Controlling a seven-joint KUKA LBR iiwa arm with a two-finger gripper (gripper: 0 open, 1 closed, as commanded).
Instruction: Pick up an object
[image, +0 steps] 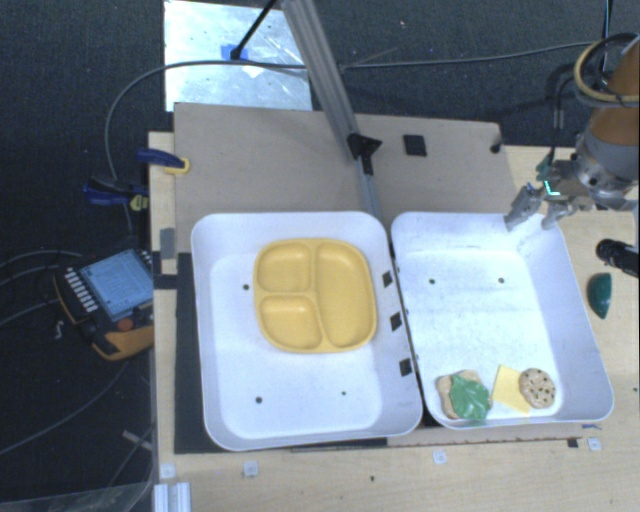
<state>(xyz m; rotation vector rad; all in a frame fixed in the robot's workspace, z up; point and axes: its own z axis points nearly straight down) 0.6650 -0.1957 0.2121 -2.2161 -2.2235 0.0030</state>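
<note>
The pincer (532, 210) hangs open and empty over the right bin's (480, 300) one o'clock corner. The toy foods (497, 391) lie at its six o'clock edge. The reach has barely begun; next it should go there and drop.

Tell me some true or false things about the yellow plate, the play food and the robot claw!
1. The yellow divided plate sits in the left bin. True.
2. The cookie lies on the yellow plate. False: it lies in the right bin, at the near edge.
3. The gripper is holding the cheese slice. False: the gripper is up at the right bin's far corner, nothing between its fingers, and the cheese lies at the near edge.
4. The green leafy piece lies beside the cheese slice. True.
5. The yellow plate has three compartments. True.
</note>
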